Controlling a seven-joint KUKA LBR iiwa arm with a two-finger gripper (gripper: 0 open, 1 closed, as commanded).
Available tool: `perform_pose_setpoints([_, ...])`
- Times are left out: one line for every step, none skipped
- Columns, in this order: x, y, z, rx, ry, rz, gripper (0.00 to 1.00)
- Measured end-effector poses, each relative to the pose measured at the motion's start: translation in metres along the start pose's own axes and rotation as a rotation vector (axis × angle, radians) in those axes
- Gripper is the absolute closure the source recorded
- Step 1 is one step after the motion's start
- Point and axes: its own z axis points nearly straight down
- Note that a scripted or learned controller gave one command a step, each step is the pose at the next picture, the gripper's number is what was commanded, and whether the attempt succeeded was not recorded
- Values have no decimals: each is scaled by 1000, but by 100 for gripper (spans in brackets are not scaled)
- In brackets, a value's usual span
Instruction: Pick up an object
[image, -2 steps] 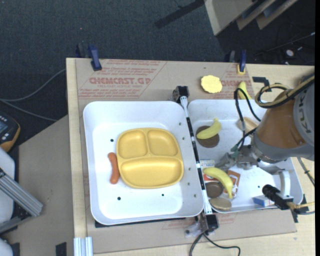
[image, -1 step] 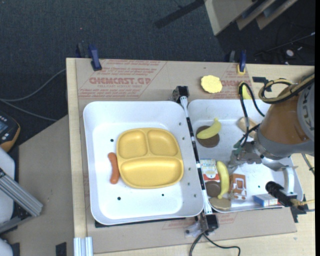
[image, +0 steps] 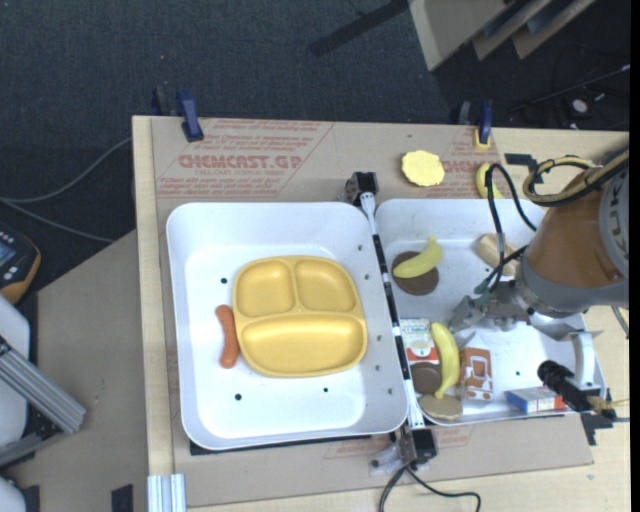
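Right bin (image: 455, 215) crowds bananas (image: 446, 356) beside the end effector (image: 478, 308) (finger state unclear)

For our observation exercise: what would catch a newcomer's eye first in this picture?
The big yellow divided plate in the left bin, with an orange hot dog beside it. Then the grey-and-orange arm reaching over the right bin, where bananas and small packets lie crowded.

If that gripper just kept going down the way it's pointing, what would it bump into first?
Probably the bare white floor of the right bin. The gripper points down near its middle; the nearest banana lies a bit to its left. Depth is hard to judge.
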Motion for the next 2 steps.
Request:
perform_pose_setpoints([41,78,13,6,16,-14,0])
perform_pose_setpoints([44,123,13,8,15,-11,0])
